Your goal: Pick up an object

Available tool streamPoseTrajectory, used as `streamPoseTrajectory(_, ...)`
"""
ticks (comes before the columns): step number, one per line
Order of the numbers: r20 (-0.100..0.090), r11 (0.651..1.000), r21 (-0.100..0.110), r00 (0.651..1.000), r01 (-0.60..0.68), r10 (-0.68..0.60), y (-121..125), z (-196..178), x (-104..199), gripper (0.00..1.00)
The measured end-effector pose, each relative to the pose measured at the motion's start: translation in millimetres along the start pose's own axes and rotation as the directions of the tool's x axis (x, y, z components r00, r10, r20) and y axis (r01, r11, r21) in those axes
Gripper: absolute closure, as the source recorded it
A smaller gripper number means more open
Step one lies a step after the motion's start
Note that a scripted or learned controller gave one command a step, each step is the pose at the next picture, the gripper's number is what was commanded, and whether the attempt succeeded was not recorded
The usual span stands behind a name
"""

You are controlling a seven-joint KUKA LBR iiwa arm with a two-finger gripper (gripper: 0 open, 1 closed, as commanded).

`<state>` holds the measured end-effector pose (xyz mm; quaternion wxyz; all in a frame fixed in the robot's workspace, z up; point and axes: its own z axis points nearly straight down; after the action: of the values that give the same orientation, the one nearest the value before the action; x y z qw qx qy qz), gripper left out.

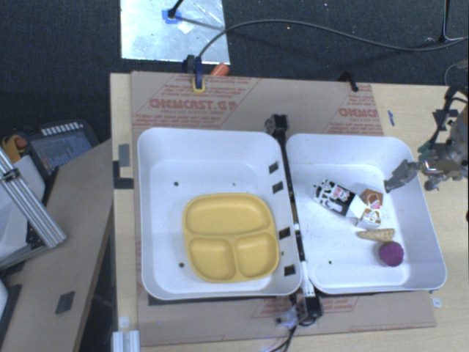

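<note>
The right bin [410, 273] holds a few small objects. A black-and-white cow-patterned carton [333, 196] lies near its middle. Touching that carton's right side is a small white box with red and orange print [368, 207]. A tan wedge-shaped piece [376, 235] lies below the box, and a purple ball [391, 254] sits below that. My gripper [418, 174] hovers over the right bin's upper right rim, up and to the right of the white box. It touches none of the objects.
The left bin [157, 196] carries a yellow divided plate [231, 237]. A black hinge strip [287, 204] runs between the bins. Cables [315, 31] and a metal sheet [172, 17] lie behind the bench, and a grey device [62, 145] sits at far left.
</note>
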<state>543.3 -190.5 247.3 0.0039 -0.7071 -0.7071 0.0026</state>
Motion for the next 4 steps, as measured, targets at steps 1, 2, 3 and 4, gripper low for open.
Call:
streamPoseTrajectory(1, 0.003, 1.0, -0.011, 1.0, 0.003, -0.003, 2.3, -6.0, 0.5, 0.0)
streamPoseTrajectory(2, 0.001, 1.0, -0.006, 1.0, 0.001, -0.001, -2.9, 53.4, 6.2, 0.0)
streamPoseTrajectory(3, 0.001, 1.0, -0.006, 1.0, 0.0, 0.0, -6.9, 115.3, 5.2, 0.0)
streamPoseTrajectory(4, 0.001, 1.0, -0.007, 1.0, 0.001, -0.001, -6.4, 165.5, 5.6, 0.0)
